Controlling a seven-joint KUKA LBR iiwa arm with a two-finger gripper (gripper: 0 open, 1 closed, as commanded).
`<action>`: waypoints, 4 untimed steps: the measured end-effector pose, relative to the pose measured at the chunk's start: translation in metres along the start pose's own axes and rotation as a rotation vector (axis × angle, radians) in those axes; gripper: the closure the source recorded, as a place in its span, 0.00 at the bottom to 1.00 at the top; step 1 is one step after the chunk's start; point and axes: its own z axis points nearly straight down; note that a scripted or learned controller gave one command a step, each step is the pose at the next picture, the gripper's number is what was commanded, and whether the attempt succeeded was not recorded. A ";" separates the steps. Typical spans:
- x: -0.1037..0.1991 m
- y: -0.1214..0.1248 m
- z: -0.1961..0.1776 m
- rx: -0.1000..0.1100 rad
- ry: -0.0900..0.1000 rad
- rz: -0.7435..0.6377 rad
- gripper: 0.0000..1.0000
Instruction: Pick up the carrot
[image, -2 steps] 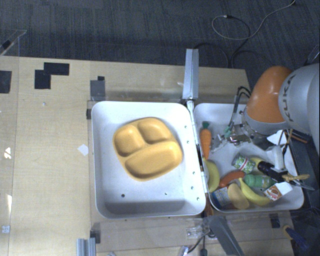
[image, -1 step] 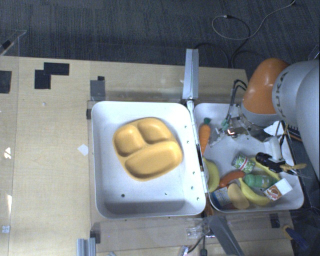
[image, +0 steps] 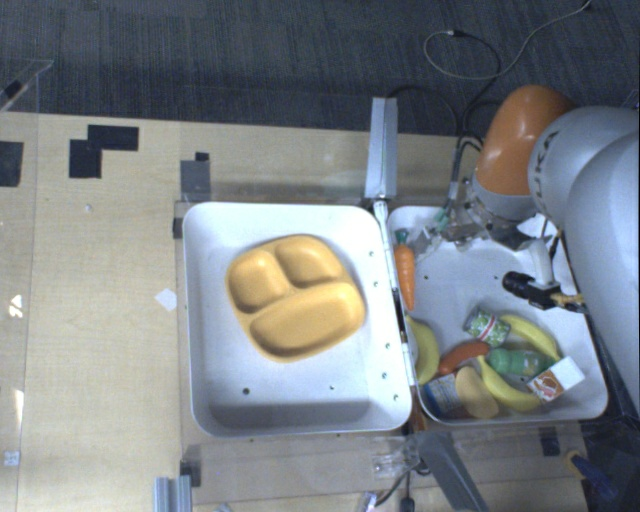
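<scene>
Camera view, looking down at a slant: two white bins sit side by side on the bench. The left bin (image: 205, 380) holds a yellow plate (image: 297, 295) with three hollows, lying flat near its middle.

The carrot (image: 404, 275) is in the right bin (image: 470, 275), stretched along that bin's left wall, its green end toward the far side and its tip pointing at the near side. It touches or nearly touches the wall, which crowds it on that side; its other side faces bare bin floor.

The arm (image: 600, 200) comes in from the right, its orange band (image: 525, 130) above the far edge of the right bin. The gripper (image: 455, 228) hangs over the far left corner of that bin, just beside the carrot's green end and a little to its right. I cannot tell whether the claw is apart or together, and nothing shows clamped in it.

Just below the carrot's tip lies a banana (image: 425, 350) against the same wall. The rest crowds the near half of the bin, well apart from the carrot: a red piece (image: 462, 355), a small can (image: 487, 325), a green bottle (image: 520, 362), two more bananas (image: 510, 392) and a small carton (image: 555, 378) in the near right corner.
</scene>
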 end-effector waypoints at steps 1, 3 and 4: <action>0.002 0.004 -0.012 -0.010 0.001 -0.005 1.00; -0.013 -0.001 0.001 -0.003 0.004 0.164 0.00; 0.007 -0.019 0.001 -0.002 0.005 0.567 0.00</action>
